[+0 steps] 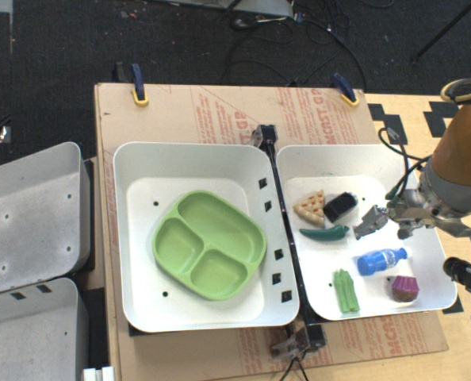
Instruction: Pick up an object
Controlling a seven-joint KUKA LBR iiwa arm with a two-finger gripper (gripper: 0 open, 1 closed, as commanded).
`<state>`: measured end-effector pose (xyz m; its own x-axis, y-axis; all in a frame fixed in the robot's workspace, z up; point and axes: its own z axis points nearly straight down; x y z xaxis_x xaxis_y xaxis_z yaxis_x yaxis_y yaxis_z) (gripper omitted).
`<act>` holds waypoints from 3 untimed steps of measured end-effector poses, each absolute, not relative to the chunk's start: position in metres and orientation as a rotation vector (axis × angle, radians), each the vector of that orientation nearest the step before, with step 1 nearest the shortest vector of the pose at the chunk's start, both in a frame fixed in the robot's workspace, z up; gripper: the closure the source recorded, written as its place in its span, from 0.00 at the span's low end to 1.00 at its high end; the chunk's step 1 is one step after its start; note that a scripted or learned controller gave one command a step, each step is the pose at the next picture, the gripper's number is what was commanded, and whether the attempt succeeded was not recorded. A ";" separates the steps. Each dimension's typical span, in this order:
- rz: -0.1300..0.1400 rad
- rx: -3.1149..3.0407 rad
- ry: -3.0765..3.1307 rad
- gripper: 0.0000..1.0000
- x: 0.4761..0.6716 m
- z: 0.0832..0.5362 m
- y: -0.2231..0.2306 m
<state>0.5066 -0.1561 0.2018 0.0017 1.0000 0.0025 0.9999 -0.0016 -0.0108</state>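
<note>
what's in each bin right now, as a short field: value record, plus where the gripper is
left bin: green plastic divided plate, three compartments
right bin: pizza slice toy, small black block, dark green pepper-like toy, blue plastic bottle lying on its side, light green ridged piece, purple rounded toy
gripper: over the right bin, right of the pepper-like toy, above the bottle
held: nothing seen between the fingers

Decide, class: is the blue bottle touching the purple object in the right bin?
Apart. The camera view shows white bin floor between the blue bottle and the purple object.
</note>
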 end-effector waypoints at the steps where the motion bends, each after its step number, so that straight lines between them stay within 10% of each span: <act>1: 0.001 -2.220 -2.222 0.00 0.509 0.206 -0.156; 3: 0.003 -2.220 -2.218 0.00 0.504 0.089 -0.153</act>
<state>0.5036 -0.1530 0.0895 0.0008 1.0000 0.0013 1.0000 -0.0008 -0.0043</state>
